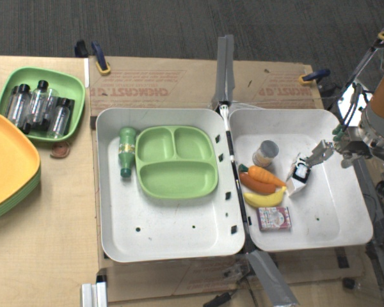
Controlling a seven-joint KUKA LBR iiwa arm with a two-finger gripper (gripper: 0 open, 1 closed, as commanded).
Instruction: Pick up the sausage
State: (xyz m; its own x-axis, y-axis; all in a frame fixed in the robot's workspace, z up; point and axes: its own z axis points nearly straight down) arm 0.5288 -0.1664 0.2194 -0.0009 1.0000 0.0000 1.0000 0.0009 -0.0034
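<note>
Desk [45, 248] has two white bins. The right bin [320, 232] holds the sausage [257, 183], lying untouched between a carrot [267, 175] and a banana [265, 198]. The gripper [302, 169] hovers just beside them, carrying nothing; can't tell how its jaws sit. So the pickup's not started yet, I'd say.

This looks like a robot lab or test room, not a home. Two shallow white plastic bins [173, 245] sit side by side on a big sheet of brown cardboard [160, 85] held down by blue and orange clamps [101, 59]. The bench is plain light wood [38, 261] and the floor is dark grey carpet [179, 11]. A green square tray [73, 88] holds small clear bottles with black caps [40, 107]. Toy food [264, 187] lies in one bin.
</note>
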